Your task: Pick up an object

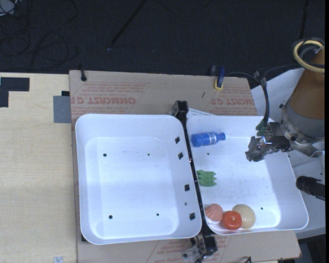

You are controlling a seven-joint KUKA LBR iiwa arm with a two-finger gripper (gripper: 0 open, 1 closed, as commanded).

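Gripper above the right bin's right edge; finger state cannot be told, nothing visibly held. Blue bottle near the far-left corner, green object at the left wall, three round items by the near edge. Pick not yet done.

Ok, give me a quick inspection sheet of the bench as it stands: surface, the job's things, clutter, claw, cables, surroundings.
Surface: two white bins side by side, left bin, right bin, on cardboard sheet.
Job's things: all in the right bin: blue bottle lying on its side, green item, pink item, red round item, cream round item clustered at the near corner.
Clutter: nothing seen.
Claw: claw over the right bin's far right side, apart from all items; finger state unclear.
Cables: black cable by the arm.
Surroundings: wooden bench, dark floor behind.
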